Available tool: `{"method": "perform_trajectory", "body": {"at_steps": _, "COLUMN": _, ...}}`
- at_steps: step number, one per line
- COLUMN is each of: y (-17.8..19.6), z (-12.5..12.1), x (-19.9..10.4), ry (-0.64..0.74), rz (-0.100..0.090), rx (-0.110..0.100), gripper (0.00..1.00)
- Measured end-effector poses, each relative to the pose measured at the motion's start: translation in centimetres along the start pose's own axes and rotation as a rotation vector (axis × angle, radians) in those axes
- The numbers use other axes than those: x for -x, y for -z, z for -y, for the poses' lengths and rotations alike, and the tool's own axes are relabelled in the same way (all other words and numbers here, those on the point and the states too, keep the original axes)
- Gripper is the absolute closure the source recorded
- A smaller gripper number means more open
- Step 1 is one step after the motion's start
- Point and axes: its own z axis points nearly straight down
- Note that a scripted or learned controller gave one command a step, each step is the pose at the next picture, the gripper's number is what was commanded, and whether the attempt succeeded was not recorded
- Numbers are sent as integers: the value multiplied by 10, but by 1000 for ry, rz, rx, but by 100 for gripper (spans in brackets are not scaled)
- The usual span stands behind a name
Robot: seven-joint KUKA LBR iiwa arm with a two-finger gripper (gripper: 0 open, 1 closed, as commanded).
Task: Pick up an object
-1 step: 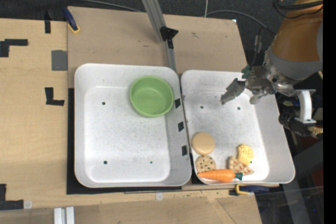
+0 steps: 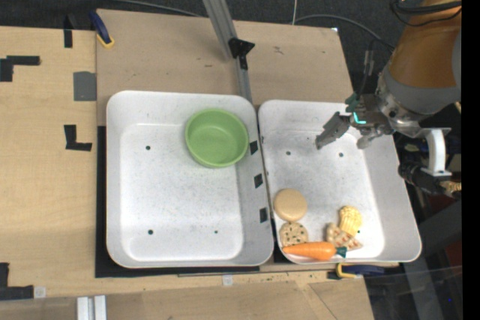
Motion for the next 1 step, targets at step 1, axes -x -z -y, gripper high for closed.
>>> {"method": "perform_trajectory", "body": {"at_steps": 1, "y": -64, "z": 0, "x": 2, "ry": -1, "rz": 0, "rx": -7, "gripper": 0}}
